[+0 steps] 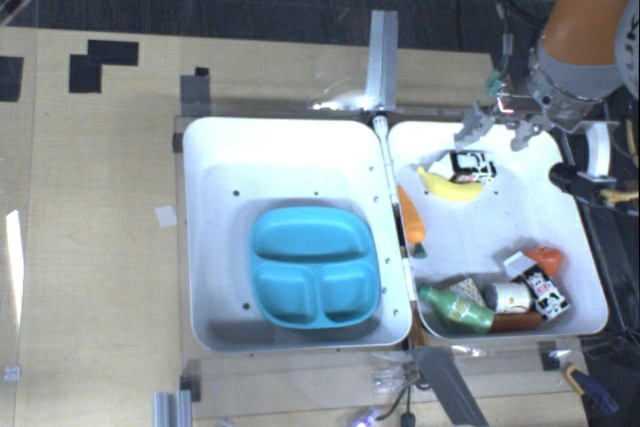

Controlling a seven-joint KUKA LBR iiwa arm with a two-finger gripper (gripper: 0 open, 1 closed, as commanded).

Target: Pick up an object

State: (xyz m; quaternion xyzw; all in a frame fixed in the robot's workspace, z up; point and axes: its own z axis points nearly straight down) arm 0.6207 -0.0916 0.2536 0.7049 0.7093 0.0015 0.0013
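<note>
Target candidate: curved yellow plastic banana (451,186), lying flat in the far half of the right white bin (590,245), touching a small black-and-white block (472,165) on its far side. The claw (498,128) hangs above the bin's far rim, just beyond the banana, fingers spread apart, nothing between them.

Procedure (judgement): centre claw over banana mid-section, fingers across its short axis, clear of the block; descend vert.; close only at bin floor.

Other items: orange carrot-shaped toy (409,217) against the divider; green bottle (455,307), white cup (511,297), red item (546,259) clustered at near edge. The left bin (215,215) holds a blue compartment tray (314,265). Both bins sit on the counter (90,245).
</note>
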